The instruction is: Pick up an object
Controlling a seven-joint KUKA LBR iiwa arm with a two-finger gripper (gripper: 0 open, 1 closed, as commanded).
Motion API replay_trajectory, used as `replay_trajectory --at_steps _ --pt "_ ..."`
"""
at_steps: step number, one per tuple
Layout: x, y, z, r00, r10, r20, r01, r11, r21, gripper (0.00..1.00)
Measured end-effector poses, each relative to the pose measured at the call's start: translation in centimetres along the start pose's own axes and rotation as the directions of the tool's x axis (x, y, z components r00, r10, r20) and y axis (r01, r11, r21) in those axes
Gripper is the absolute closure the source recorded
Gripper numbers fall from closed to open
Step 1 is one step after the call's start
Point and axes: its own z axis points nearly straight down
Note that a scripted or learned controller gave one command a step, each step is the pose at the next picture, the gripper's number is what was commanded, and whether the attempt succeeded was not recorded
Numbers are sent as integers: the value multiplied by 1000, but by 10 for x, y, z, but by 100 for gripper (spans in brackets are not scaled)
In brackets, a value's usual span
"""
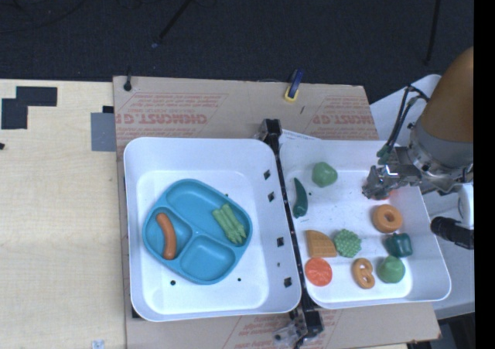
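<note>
Bench surface seen from above at a slant, bearing two shallow white bins side by side on a sheet of printed cardboard (232, 111); the left bin (147, 162) holds a blue divided plate (203, 261); an orange sausage (166, 234) lies in the plate's left compartment, a bunch of green beans (230, 223) in its right compartment; the right bin (437, 282) holds a scatter of toy foods. Toward the far side sits a green rounded vegetable (325, 175); a dark green pod-like piece (300, 196) lies against the bin's left wall; nearer the front stand a tan wedge (319, 243) touching a knobbly green floret (347, 243), a red tomato-like ball (318, 271), a small pretzel (362, 272), a green round fruit (391, 269) and a dark green pepper-like piece (399, 244) just beside it. A glazed doughnut (387, 219) lies near the right wall. The arm enters from the right, its orange band (456, 100) above the wrist; the gripper (379, 189) hangs low over the right bin, just beyond the doughnut and apart from it; whether its tips are spread or closed cannot be told at this angle, and no object is seen between them. A blue and yellow clamp (293, 86) grips the cardboard's far edge.
</note>
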Motion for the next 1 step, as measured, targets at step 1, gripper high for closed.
replay_trajectory --at_steps 1 --pt "51 28 -8 1000 -5 -2 5 1000 1 100"
